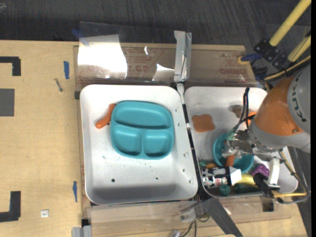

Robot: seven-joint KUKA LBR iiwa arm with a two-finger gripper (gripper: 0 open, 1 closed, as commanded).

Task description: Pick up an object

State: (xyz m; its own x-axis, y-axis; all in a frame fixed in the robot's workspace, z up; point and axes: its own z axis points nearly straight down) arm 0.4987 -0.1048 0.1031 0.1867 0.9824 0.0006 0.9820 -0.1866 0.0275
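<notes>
Bins [94, 132] number two; one teal tray [142, 128], one orange carrot [104, 120].

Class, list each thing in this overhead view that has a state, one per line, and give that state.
Divided teal plate: upright, lying flat in the left bin.
Orange carrot-like toy: lying beside the plate's left edge.
Brown flat piece: lying flat in the right bin.
Gripper: lowered over a teal bowl.

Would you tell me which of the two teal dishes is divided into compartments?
The teal tray in the left bin: it has three compartments. The teal bowl in the right bin is round and undivided.
</notes>
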